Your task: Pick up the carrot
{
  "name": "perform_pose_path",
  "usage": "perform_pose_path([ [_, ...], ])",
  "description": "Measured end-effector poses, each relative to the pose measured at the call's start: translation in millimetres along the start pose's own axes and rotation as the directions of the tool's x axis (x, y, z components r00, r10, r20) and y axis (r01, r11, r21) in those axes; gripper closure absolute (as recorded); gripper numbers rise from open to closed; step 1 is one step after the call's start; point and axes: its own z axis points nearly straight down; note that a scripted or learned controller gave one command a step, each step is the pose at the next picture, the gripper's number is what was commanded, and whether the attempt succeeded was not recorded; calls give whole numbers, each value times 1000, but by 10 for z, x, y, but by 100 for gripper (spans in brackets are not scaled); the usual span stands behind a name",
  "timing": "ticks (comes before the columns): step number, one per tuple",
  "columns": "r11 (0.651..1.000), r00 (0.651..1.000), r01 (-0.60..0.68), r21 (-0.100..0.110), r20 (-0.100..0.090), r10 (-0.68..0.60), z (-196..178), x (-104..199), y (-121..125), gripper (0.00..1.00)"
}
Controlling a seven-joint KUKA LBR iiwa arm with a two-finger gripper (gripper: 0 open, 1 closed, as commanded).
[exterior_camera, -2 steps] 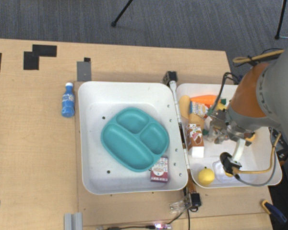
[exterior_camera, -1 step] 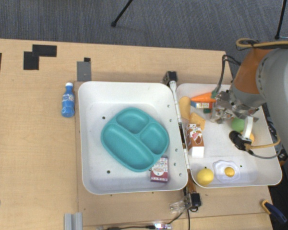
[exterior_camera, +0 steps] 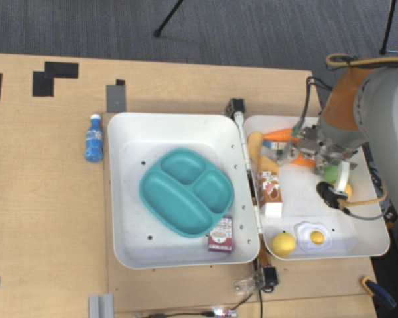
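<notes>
No legible text anywhere: the small maroon carton (exterior_camera: 221,235) in the left bin (exterior_camera: 119,197), the brown-and-white carton (exterior_camera: 270,192) in the right bin (exterior_camera: 368,244) and the blue bottle (exterior_camera: 93,138) on the bench all carry printing, but it is too small and blurred to read.

A light wooden bench (exterior_camera: 46,197) stands on grey carpet (exterior_camera: 86,15) crossed by dark poles (exterior_camera: 179,8).

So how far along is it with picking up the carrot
Done: the arm has reached into the right bin, with its tool low beside the carrot. In hand: closing in on it; I can't tell whether the carrot is gripped. Left: a clear grasp and lift, since the carrot looks to be lying at the bin's far edge.
</notes>
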Motion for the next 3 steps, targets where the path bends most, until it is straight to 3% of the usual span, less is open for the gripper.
perform_pose_path([
  [1,1000,1000,5,-3,0,-5,-114,11,12,100],
  [2,1000,1000,6,-3,0,-6,-112,11,12,0],
  [3,1000,1000,11,-5,0,-11,-219,19,21,100],
])
